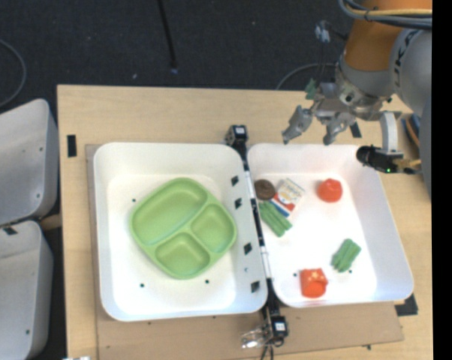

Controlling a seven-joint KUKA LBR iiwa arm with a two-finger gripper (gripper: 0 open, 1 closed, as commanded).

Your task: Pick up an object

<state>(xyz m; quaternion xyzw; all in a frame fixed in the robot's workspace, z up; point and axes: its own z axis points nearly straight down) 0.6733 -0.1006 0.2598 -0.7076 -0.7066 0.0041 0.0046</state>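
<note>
Right bin [376, 201] right of centre: tomato [330, 190] upper middle; packet [287, 193] and brown disc [264, 190] near divider; green piece [273, 219] below them; green piece [346, 254] lower right; red item [313, 282] bottom | gripper [313, 132] above bin's top edge, fingers spread, holding nothing | left bin [106, 223]: green tray [182, 227]

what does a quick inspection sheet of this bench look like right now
surface: wooden bench bearing left bin and right bin
job's things: red round piece, red block, two green pieces, brown disc, small packet, all in right bin
clutter: green divided plate in left bin
grippers: gripper above right bin's far edge, fingers spread, holding nothing
cables: black cables on dark floor
surroundings: white panels at left
</note>
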